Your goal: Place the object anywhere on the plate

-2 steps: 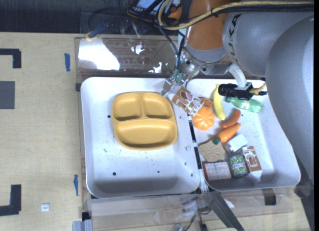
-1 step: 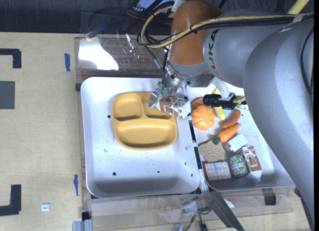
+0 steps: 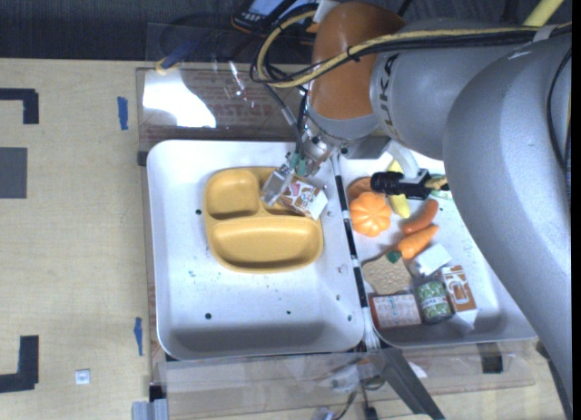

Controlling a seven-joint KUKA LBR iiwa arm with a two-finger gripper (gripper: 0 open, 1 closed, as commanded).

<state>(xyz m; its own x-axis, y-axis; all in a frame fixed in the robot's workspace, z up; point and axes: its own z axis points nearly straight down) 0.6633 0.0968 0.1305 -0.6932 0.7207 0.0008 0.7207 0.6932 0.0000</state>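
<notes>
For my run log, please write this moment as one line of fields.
gripper: over plate's right edge | small carton: at fingertips, grasp unclear | plate: left bin | pumpkin: right bin

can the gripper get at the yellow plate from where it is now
Probably yes. The gripper hangs right at the upper right edge of the yellow plate in the left bin, beside a small printed carton. Nothing lies between it and the plate's compartments.

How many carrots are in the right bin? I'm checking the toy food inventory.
2. One carrot lies just right of the small pumpkin; the other carrot lies just below it, beside the cracker. The arm covers part of the right bin, so more may be hidden.
</notes>
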